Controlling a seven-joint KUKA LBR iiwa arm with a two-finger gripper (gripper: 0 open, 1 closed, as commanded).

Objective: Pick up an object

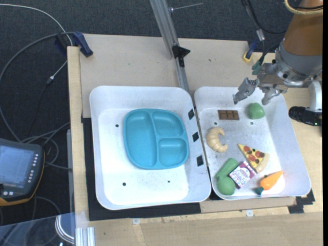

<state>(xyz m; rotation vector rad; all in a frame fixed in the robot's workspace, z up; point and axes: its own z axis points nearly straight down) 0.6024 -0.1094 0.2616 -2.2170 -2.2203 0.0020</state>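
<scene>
My gripper (254, 92) hangs open over the far part of the right bin (292, 137), nothing between its fingers. Just below it lies a green ball (255, 110). To the left of the ball is a brown chocolate bar (228, 115). Further forward lie a croissant (217, 139), a pizza slice (253, 157), a green cucumber-like piece (226, 177), a small pink-and-white packet (241, 176) and a carrot (270, 181).
The left bin (107, 137) holds a blue divided plate (155, 138). A metal pole (164, 24) rises from the bench behind the bins. A tablet (18, 170) sits off the bench at left.
</scene>
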